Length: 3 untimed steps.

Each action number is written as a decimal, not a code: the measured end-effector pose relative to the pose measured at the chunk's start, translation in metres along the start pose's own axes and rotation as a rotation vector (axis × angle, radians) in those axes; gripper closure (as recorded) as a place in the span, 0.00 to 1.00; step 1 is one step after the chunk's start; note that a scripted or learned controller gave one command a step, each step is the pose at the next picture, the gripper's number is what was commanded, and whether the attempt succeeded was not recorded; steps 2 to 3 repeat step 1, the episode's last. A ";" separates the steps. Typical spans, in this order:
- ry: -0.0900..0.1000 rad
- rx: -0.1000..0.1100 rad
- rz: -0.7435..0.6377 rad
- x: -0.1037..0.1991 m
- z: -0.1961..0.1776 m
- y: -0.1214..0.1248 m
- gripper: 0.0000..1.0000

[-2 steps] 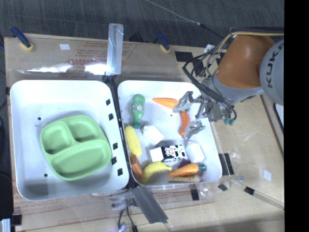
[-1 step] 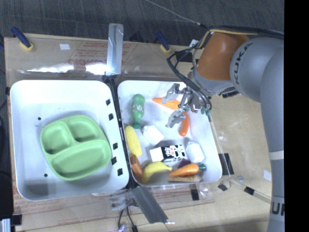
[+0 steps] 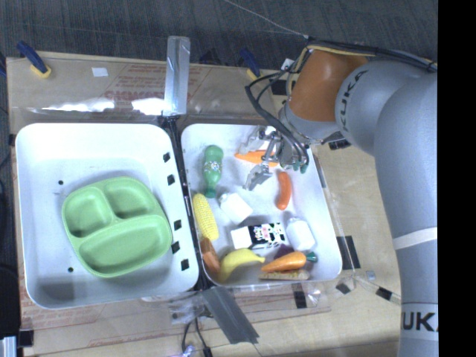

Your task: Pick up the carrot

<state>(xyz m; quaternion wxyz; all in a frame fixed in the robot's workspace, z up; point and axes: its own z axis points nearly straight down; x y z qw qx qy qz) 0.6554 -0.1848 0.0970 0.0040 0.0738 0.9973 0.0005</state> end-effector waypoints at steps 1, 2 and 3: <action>-0.005 0.002 -0.007 -0.002 -0.012 0.001 1.00; -0.005 0.002 -0.007 -0.002 -0.012 0.001 1.00; -0.005 0.002 -0.007 -0.002 -0.012 0.001 1.00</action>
